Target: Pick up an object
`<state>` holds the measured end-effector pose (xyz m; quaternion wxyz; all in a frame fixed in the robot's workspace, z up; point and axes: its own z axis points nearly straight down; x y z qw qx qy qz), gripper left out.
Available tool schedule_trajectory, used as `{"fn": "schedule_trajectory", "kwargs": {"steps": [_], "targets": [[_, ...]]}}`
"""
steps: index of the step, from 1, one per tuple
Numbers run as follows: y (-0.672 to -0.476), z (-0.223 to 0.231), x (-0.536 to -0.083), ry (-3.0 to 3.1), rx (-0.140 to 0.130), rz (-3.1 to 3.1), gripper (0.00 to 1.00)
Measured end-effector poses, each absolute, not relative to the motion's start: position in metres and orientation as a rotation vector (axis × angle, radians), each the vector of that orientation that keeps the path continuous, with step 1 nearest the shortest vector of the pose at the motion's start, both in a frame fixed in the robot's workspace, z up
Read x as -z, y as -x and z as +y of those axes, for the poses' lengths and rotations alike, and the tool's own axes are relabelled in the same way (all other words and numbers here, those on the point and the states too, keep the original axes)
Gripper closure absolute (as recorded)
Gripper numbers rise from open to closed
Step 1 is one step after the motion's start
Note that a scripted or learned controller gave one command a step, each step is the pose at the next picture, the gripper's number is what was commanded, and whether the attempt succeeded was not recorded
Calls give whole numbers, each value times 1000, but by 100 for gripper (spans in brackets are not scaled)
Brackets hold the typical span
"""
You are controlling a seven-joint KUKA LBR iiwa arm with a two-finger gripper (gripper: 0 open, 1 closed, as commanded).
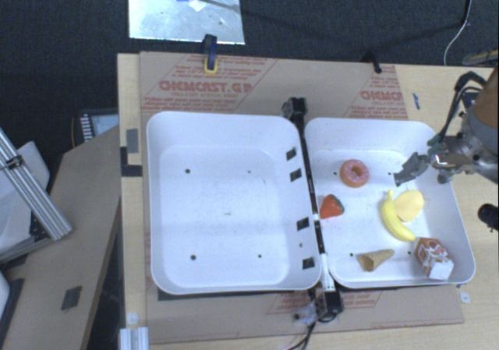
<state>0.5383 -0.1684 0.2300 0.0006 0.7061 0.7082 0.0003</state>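
The right bin [366, 132] holds several small objects. A pink donut [355, 173] lies near its middle, with a red strawberry [332, 206] by the left wall. A yellow banana [394, 221] curves beside a pale yellow lemon [411, 203]. A tan cone [375, 259] and a brown-and-white cake piece [433, 256] sit near the front edge. My gripper [413, 165] hangs over the bin's right side, just above the lemon and to the right of the donut. Nothing shows in its grasp.
The left bin [226, 204] adjoins the right one along a black divider [308, 192]. Both rest on a cardboard sheet [234, 83] on the bench. A yellow-black clamp [210, 52] stands at the back, and cables run at the far right.
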Motion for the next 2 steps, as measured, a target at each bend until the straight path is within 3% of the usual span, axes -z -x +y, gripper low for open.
{"fn": "schedule_trajectory", "kwargs": {"steps": [1,2], "targets": [[-546,-148,-260,-2211,-4,2227,0],[-555,-133,-260,-2211,-3,2228,0]]}}
